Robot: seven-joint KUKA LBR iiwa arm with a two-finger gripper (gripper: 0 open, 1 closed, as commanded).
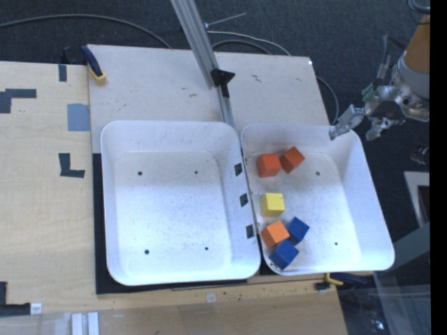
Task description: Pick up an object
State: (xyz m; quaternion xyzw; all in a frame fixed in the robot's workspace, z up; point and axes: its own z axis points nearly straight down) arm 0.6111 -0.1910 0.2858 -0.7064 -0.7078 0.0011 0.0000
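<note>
Right bin [363, 180]: three orange blocks [268, 165], two blue [297, 229], one yellow [273, 203]. Tool [360, 121] above bin's far-right corner, finger state unclear.

A robotics lab bench, plywood top [42, 187] marked with tape patches, two white bins [112, 187] side by side, an aluminium rail [192, 26] slanting overhead, cables [84, 21] trailing across dark carpet.

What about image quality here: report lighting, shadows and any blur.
Camera view: lighting even and soft, with no harsh glare on the white bins; the blocks, such as the yellow block, stay sharp with faint shadows; the gripper at the right bin's far corner looks slightly blurred.
</note>
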